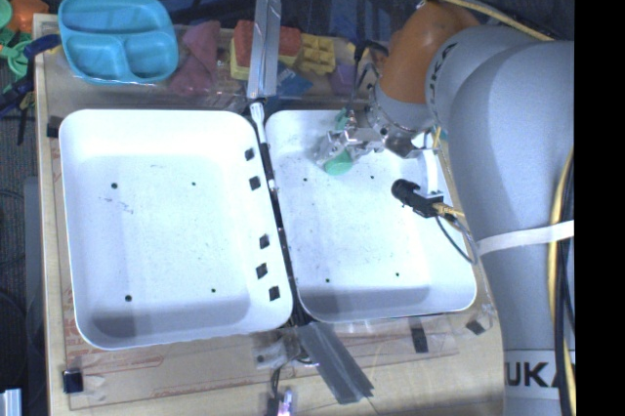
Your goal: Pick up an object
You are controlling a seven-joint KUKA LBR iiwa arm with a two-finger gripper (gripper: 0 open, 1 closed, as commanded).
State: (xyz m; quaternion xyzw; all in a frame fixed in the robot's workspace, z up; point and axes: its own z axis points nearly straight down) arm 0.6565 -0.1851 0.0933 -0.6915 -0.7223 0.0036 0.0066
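A small green object [338, 164] lies in the right bin [371, 248], near its far edge. My gripper [342, 145] hangs right over it, its metal fingers reaching down to the object's top. The grey arm with its orange band [420, 53] comes in from the right and covers the bin's far right corner. Whether the fingers grip the green object is hidden by their own bulk.
The left bin [156, 228] stands beside the right one, split by a black-clipped divider [264, 209]. Behind the bins lie a blue sectioned tray [117, 35] and several coloured toys [283, 53]. A black cable fitting [415, 197] hangs over the right bin.
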